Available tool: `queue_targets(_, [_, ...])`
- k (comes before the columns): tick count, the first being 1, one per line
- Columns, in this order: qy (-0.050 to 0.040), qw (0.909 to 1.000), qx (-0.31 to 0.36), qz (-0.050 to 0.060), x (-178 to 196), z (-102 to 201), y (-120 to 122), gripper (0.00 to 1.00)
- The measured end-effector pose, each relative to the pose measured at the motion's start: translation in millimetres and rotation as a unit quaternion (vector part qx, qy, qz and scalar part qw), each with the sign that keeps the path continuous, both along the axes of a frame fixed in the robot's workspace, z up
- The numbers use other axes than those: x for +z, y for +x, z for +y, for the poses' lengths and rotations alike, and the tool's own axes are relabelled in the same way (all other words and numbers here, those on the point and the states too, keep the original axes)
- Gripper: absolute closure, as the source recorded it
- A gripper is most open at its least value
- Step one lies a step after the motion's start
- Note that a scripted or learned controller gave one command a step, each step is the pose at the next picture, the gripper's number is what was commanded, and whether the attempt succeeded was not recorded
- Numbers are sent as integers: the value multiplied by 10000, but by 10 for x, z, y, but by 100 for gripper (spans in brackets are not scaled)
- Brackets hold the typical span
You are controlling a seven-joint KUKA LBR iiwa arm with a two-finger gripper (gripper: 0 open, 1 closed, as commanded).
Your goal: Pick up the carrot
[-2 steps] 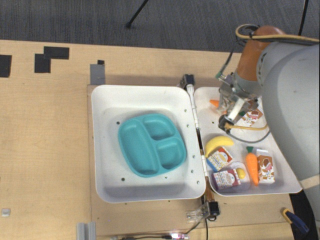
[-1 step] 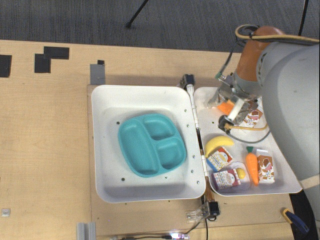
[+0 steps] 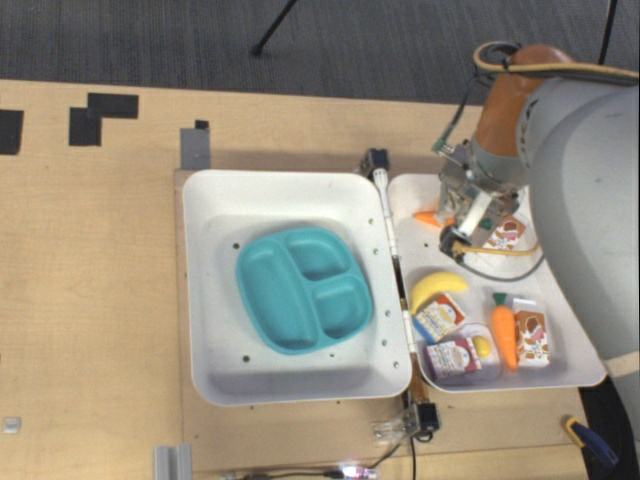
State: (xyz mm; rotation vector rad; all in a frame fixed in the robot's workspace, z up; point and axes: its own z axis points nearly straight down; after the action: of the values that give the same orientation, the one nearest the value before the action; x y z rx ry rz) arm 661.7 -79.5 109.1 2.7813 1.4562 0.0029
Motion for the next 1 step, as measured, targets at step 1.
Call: queue_targets(1, [3, 10000, 10, 5, -4, 5, -2, 0])
